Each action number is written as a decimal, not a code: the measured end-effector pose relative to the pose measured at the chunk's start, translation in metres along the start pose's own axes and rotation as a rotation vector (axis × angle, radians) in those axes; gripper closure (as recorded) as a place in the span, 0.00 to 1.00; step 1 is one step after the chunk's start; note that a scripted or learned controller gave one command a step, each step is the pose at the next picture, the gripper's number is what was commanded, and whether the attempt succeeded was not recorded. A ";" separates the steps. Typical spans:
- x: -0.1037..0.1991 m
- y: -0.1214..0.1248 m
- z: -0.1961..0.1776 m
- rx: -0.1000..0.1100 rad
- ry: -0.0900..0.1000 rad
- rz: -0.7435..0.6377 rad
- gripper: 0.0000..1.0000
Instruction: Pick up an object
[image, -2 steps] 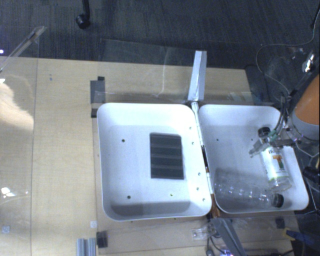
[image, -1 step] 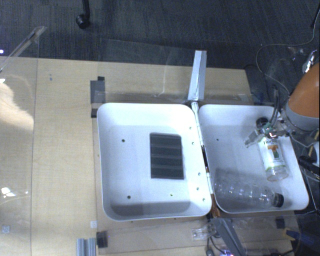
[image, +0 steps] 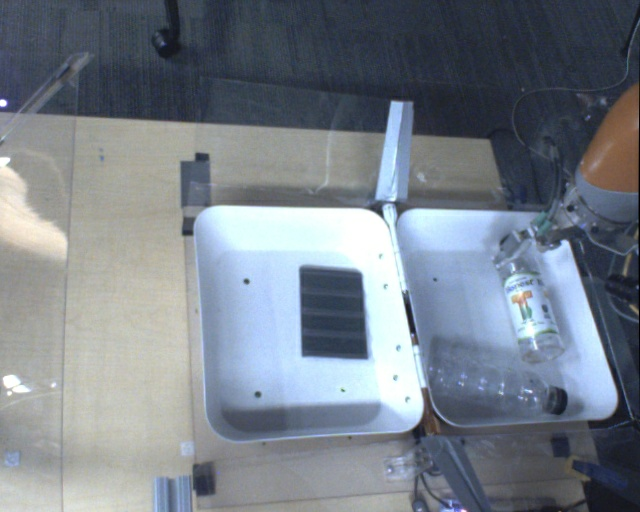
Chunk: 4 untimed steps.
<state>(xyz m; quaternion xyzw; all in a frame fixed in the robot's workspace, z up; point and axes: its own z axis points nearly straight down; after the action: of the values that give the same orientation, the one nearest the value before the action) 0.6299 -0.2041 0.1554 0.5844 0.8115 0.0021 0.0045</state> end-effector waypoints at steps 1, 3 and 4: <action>0.001 0.003 -0.013 -0.008 -0.004 -0.006 1.00; 0.032 -0.021 0.054 -0.003 -0.002 -0.121 0.00; 0.018 -0.033 0.016 0.002 0.001 0.052 0.00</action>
<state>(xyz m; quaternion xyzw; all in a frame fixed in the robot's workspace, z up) 0.5929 -0.1977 0.1386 0.6053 0.7960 0.0017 0.0035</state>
